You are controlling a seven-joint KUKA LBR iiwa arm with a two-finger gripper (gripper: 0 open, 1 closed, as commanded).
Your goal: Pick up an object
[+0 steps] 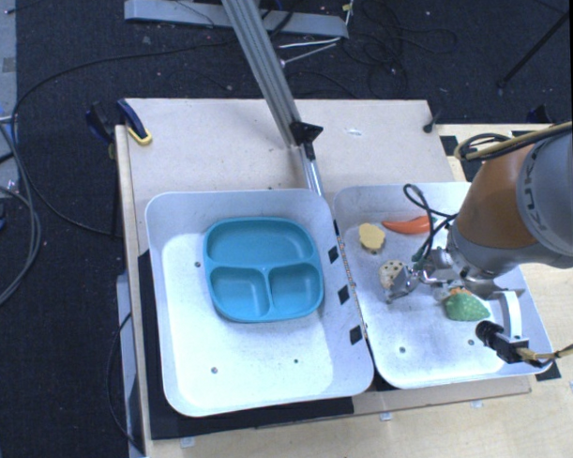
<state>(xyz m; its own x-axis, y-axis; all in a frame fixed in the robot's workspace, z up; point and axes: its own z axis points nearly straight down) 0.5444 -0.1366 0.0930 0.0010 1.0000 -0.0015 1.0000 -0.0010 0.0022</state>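
- Bins first: I count two shallow white ones side by side on the bench, the left bin (188, 368) and the right bin (432, 364), their inner edges meeting near the middle of my view.
- Nearest to me in the right bin lies one green piece (466, 307), just beside the arm's wrist and partly tucked under it.
- Arm (520, 206), one only, comes in from the right over the right bin, its orange band sitting above the wrist.
- Gripper (403, 283) points left, low over the right bin floor; the fingers are too small and dark for me to judge, so I cannot tell whether they are parted or closed, and I see nothing held between them.
- One pale die with dark spots (392, 271) sits right at the gripper's tip, touching or nearly so; I cannot tell which.
- Farther back, one yellowish lump (371, 236) lies apart from the die.
- Beyond that, one orange carrot-like piece (406, 225) rests near the right bin's far wall, just beside the lump.
- That makes four loose objects in the right bin.
- In the left bin I see one blue tray with three compartments (264, 269), lying flat toward its far half.
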